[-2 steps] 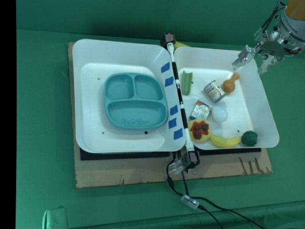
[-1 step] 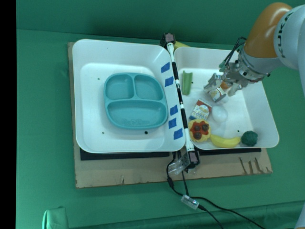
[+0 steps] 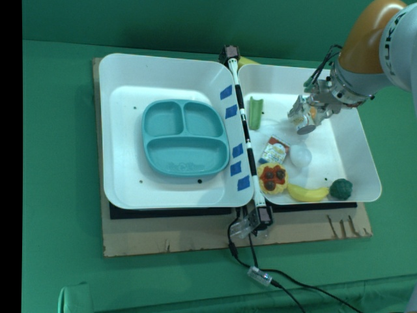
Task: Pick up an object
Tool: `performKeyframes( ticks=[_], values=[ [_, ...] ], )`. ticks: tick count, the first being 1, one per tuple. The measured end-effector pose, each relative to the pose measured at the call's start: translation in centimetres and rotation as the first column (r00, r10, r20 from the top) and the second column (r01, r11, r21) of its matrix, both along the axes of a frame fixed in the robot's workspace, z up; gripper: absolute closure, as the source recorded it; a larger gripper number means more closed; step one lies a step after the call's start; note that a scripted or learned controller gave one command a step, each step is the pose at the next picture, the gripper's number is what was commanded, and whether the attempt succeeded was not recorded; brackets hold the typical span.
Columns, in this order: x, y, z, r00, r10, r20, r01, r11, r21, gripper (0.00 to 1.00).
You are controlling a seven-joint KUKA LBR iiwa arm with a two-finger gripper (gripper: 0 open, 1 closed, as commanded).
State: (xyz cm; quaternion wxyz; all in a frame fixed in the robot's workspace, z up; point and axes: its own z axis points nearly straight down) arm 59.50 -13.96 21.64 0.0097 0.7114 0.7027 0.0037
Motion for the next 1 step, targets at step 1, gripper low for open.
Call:
performKeyframes(
  ticks=[1],
  values=[
    [0.38, 5.36, 6.81, 1.0, 0.008, -0.004, -0.008, 1.0, 0.004, 1.0]
  ],
)
